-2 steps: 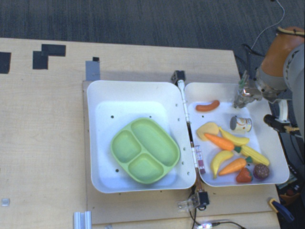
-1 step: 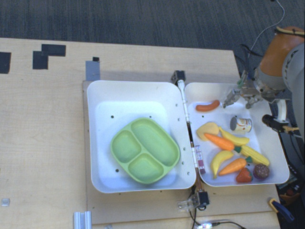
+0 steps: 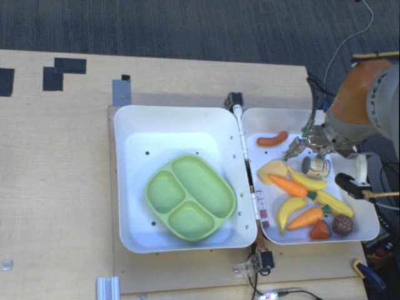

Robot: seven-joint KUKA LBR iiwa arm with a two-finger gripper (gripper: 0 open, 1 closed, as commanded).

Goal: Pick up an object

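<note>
Toy produce crowds the right bin (image 3: 270, 125), a carrot (image 3: 289, 185) and bananas (image 3: 306, 180) heaped together, so targets lie close. Above them the gripper (image 3: 310, 147) hangs, fingers spread around nothing, poised to descend.

Two white bins (image 3: 125, 167) sit on a pale tan wooden bench (image 3: 56, 186). The left bin holds a light green divided plate (image 3: 190, 197). The right bin (image 3: 369, 227) holds a red-orange sausage (image 3: 272, 139), yellow bananas (image 3: 289, 210), orange carrots (image 3: 287, 184), a red strawberry (image 3: 319, 230) and a dark maroon fruit (image 3: 342, 224). The arm (image 3: 365, 99) is grey with an orange band.
</note>
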